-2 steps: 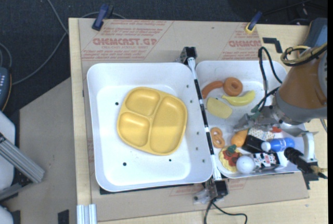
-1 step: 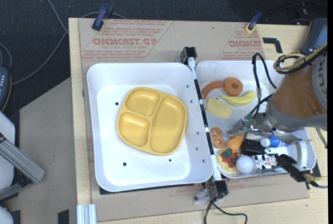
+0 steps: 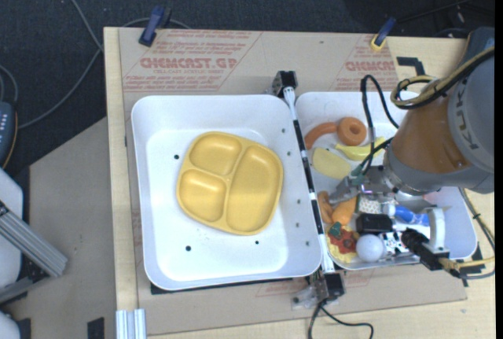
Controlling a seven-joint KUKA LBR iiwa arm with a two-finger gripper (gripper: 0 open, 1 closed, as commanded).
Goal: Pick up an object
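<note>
My gripper (image 3: 363, 202) reaches down into the right bin (image 3: 464, 239), low over a heap of small objects. Under and around it lie an orange piece (image 3: 343, 211), a red and green piece (image 3: 339, 236), a white ball (image 3: 370, 248) and a blue object (image 3: 409, 215). Farther back in that bin are an orange ring (image 3: 351, 130), an orange curved piece (image 3: 318, 134) and a pale yellow object (image 3: 334, 162). The arm's grey and orange wrist (image 3: 428, 149) covers the middle of the bin. Nothing is seen lifted off the heap.
The left bin (image 3: 157, 251) holds a yellow divided plate (image 3: 229, 182). A black rail with clamps (image 3: 302, 164) runs between the bins. Cables (image 3: 377, 105) loop over the right bin's back edge. Blue clips (image 3: 151, 27) pin the cardboard bench cover.
</note>
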